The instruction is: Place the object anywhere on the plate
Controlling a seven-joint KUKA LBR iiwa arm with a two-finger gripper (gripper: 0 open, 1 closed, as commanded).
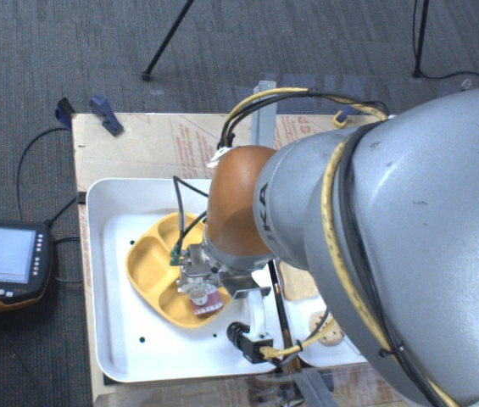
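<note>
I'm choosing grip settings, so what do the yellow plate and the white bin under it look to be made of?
The plate looks like moulded plastic: even yellow colour, rounded dividers between compartments, dull sheen. The bin also seems to be plastic, smooth and white with a soft rounded rim and faint glare; coated metal can't be ruled out.

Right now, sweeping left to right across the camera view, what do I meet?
Teach pendant on the floor → left bin's left wall → yellow plate → pincer over the plate's right part → grey arm.
</note>
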